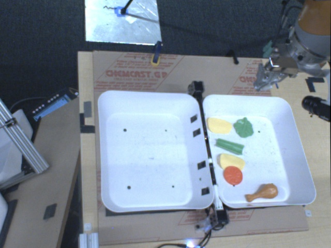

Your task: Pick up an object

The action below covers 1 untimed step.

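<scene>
On the left stands the left bin [150,149], a shallow white tray whose floor shows only a few small dark dots. Just beside it, across a dark hinge-like strip, is the right bin [289,154], and all the candidates for picking lie in its left half.

Going rightward inside it: at the far side a yellow piece [219,124], with a green leafy piece [243,127] just beside it on the right. Nearer to the camera is a green stick [229,146], then a second yellow piece [231,160] which touches a red round piece [233,176]. Nearest of all, and a little more to the right, lies a brown drumstick [262,192], apart from the others.

The gripper [264,81] hangs at the far right, beyond the far rim of the right bin and above the cardboard, with nothing between its fingers that I can see. How wide the fingers stand I cannot tell (they are small and blurred here).

What may go wrong, in my judgement: the pieces are low and lie flat, so the fingers could slide over one and come together on air. The second yellow piece and the red round piece touch, so a grasp there may push both aside or catch only an edge. The drumstick looks the safer choice, but its thin end could slip out.
</scene>
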Tool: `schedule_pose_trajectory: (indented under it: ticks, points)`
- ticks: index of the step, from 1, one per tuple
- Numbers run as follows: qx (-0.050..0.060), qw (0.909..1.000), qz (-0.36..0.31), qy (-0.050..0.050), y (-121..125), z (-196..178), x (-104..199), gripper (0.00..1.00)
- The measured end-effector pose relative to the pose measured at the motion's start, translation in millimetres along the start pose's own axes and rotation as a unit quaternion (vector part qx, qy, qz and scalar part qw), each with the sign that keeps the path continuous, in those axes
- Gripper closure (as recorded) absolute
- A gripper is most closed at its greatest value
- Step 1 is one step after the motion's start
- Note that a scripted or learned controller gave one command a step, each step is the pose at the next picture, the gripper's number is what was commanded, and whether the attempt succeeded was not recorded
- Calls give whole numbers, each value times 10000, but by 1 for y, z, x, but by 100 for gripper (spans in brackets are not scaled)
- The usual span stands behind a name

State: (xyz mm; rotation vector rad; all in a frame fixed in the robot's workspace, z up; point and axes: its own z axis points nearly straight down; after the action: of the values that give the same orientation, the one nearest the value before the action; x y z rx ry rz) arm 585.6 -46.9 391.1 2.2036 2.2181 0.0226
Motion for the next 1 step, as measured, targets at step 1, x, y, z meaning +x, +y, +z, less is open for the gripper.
schedule_pose_trajectory:
  ticks: [1]
  points:
    - [57,10000,-3,-1,38,-31,22,100]
